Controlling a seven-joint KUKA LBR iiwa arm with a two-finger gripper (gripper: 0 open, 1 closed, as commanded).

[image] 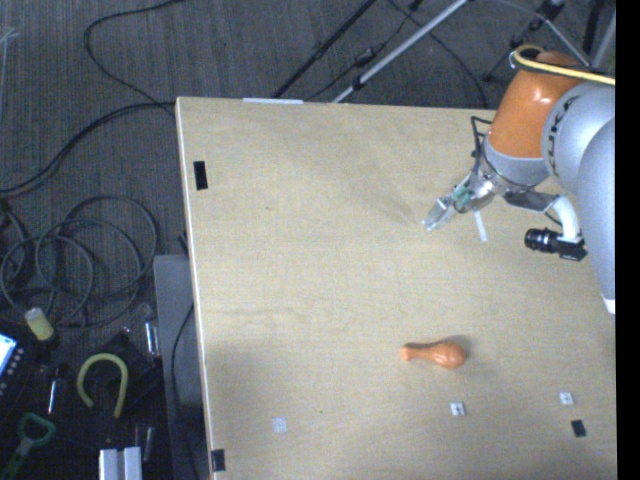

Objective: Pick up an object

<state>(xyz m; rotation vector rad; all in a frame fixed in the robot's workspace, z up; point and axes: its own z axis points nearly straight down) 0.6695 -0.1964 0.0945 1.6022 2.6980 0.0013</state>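
A pale wooden counter [300, 268] fills most of the scene, seen from above at a slant, with dark carpet and loose cables on the floor to its left and behind it. The grey robot arm [590, 168], with its orange band [530, 108] above the wrist, reaches in from the right side and ends over the upper right part of the counter.

The tool [458, 212] hangs just above the surface, its two thin fingers pointing down and toward the left. The fingers stand spread apart, one tip [432, 222] reaching left and the other [481, 232] pointing more downward, and nothing sits between them.

The only graspable thing in sight is a small orange object [436, 354] shaped like a gourd or a toy drumstick, with a fat rounded end on the right and a narrow neck tapering to the left. It lies flat on the counter, alone, well apart from the tool. From the tool it lies toward the near edge of the counter, almost straight below in the picture and only slightly left. Its long axis runs nearly left to right across the counter, tilted a little.

My judgement is that the arm must travel toward the near edge and then descend, and that closing across the narrow width rather than along the length would suit this shape best.

A few small dark and pale markers [457, 408] dot the counter near the front edge.
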